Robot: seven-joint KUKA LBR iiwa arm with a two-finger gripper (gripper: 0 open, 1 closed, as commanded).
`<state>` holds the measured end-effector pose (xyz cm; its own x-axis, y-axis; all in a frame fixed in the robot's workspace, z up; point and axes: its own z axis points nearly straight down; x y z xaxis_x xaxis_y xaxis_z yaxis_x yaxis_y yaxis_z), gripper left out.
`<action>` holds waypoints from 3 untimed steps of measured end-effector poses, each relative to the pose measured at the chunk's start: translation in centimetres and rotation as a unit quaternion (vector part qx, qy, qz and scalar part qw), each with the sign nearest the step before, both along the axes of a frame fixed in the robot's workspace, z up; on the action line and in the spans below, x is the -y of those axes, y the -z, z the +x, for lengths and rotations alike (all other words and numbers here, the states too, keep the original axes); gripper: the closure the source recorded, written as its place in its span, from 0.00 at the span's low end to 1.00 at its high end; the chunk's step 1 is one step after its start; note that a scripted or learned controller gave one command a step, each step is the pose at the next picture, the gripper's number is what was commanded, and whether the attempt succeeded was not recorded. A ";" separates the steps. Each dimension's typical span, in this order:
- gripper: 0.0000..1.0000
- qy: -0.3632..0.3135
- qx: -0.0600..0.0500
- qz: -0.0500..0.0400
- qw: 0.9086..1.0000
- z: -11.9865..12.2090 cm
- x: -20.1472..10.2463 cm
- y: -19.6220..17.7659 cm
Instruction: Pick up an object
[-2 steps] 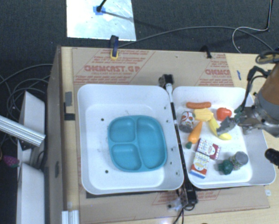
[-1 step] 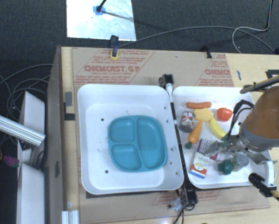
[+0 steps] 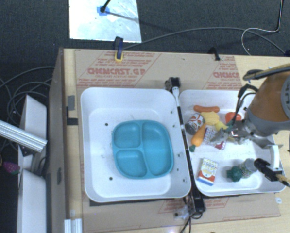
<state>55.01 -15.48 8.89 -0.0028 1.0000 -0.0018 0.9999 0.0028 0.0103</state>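
Observation:
My gripper (image 3: 223,135) is low in the right bin (image 3: 237,189), reaching in from the right among a cluster of toys. Just left of it lies an orange carrot (image 3: 198,136), with a small can (image 3: 195,122) beside that. A yellow piece (image 3: 213,119) and a red piece (image 3: 232,116) sit just behind the gripper, and an orange sausage (image 3: 206,109) lies further back. Toward the front of the bin are a small printed box (image 3: 208,171) and a green bottle (image 3: 238,171). I cannot make out anything held.
The left bin (image 3: 93,130) holds a blue divided plate (image 3: 143,147). A black clamp (image 3: 174,84) sits at the back of the ridge between the bins. The grey arm with its orange band (image 3: 273,98) hangs over the right bin's far right side.

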 end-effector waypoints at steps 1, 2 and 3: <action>0.00 -0.001 -0.002 0.001 1.000 7.8 -2.1 -3.5; 0.00 0.000 -0.003 0.000 1.000 8.8 1.8 -6.9; 0.00 -0.001 -0.004 0.000 1.000 9.7 2.1 -3.5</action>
